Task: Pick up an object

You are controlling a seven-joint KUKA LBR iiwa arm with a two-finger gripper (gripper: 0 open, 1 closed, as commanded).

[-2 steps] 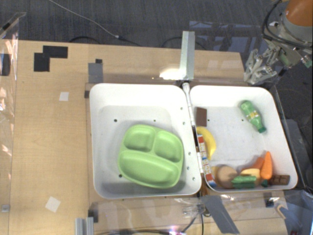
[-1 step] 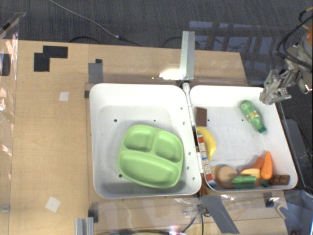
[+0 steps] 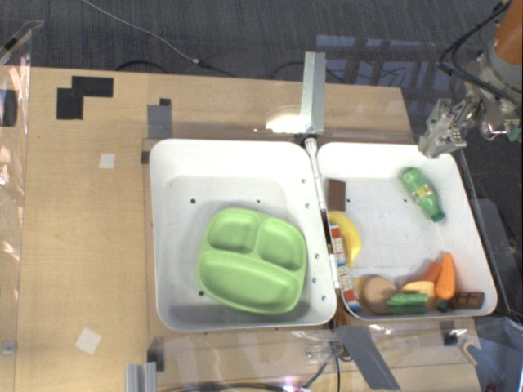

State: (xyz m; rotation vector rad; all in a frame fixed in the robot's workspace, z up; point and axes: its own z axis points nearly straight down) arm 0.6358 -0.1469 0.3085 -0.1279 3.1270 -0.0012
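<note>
Gripper (image 3: 445, 131) poised over the far right corner of the right bin (image 3: 384, 155), just at the rim, with nothing seen between its fingers; whether spread or pressed together — cannot tell from this slant. Nearest candidate: green bottle (image 3: 422, 193), lying on its side just below and slightly left of the gripper, on the bin floor near the far right wall. Long axis running diagonally, cap end toward the near right, base toward the far left, so a grasp likely needs fingers set across that diagonal. Bright green body, paler label band around the middle, smooth and rounded — probably prone to rolling if nudged off-centre. Apart from other items: banana (image 3: 349, 235) by the dividing wall, carrot (image 3: 444, 275) and a cluster of small foods along the near edge. Green divided plate (image 3: 253, 260) alone in the left bin (image 3: 176, 219), well away.
</note>
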